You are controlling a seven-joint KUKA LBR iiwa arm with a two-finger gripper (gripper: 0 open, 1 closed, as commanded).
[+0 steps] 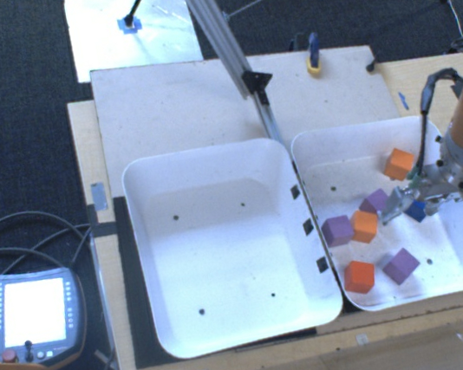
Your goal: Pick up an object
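The claw (400, 209) hangs low inside the right bin (356, 143), at the end of the arm that enters from the right edge. Whether the claw is open or closed cannot be told; its tip is too small and blurred. A blue cube (416, 211) lies just beside the claw on its right, partly hidden under the wrist. Right at the claw's left tip sit a purple cube (376, 200) and an orange cube (365, 225), touching each other, with another purple cube (337, 230) just beyond them. A lone orange cube (400, 164) lies above the claw. Below it lie a purple cube (401, 266) and a red-orange cube (360, 276). The left bin (210, 161) stands well apart on the surface (174, 101).
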